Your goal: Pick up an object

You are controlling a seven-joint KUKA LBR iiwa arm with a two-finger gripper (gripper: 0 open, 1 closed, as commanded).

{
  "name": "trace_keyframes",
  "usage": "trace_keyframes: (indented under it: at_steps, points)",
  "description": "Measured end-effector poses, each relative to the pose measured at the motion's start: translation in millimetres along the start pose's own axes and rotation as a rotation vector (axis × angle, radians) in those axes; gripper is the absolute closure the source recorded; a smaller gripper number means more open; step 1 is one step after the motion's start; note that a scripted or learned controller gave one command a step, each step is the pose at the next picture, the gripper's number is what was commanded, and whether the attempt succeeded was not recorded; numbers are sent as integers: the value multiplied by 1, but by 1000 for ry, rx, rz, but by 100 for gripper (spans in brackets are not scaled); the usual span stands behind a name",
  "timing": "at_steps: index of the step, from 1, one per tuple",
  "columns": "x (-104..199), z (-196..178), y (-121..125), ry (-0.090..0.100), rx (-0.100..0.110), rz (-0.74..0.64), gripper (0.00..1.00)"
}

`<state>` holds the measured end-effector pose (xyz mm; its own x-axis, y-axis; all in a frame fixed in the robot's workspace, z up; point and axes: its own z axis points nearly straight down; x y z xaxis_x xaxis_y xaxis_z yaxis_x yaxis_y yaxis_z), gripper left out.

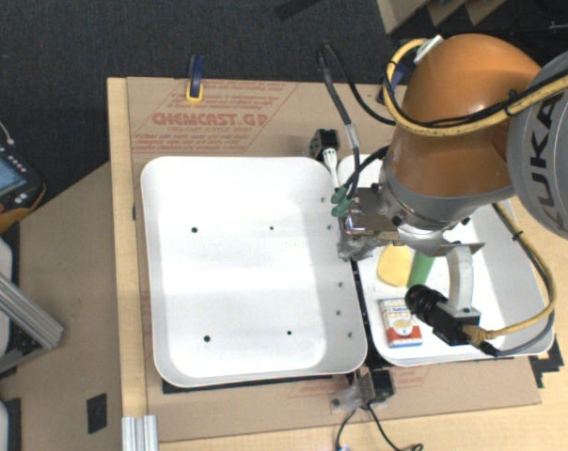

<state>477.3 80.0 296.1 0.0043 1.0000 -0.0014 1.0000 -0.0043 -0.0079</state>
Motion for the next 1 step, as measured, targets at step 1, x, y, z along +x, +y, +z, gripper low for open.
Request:
trace_keyframes:
  at_steps: [1]
  points:
    - [-95,36,2,-2,-2,7,100]
